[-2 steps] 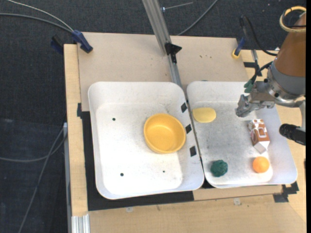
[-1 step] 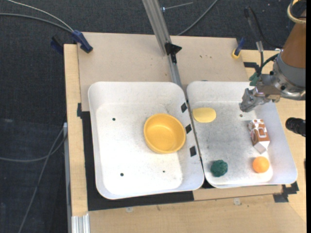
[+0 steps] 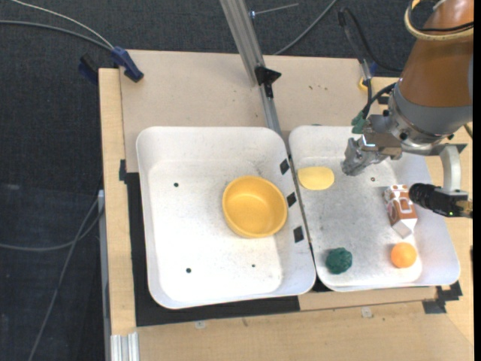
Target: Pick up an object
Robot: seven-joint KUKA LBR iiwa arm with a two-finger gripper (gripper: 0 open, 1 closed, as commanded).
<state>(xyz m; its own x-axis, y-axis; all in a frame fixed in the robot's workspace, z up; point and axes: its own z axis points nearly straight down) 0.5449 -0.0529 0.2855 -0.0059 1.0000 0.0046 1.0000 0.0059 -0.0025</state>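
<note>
Camera view is showing the gripper (image 3: 356, 161) hovering over the upper part of the right bin (image 3: 376, 273), just right of a pale yellow flat disc (image 3: 316, 177) that is lying near the bin's left wall. Nothing is showing between its fingers, and how far apart they are standing I cannot tell from this slant. Lower in the same bin, a dark green lump (image 3: 339, 259) is sitting near the front edge, an orange ball (image 3: 403, 255) is resting toward the front right corner, and a white and orange-brown block (image 3: 400, 207), possibly a small toy, is lying by the right wall. In the left bin (image 3: 173, 277), a yellow bowl (image 3: 255, 206) is sitting upright near the right side.
</note>
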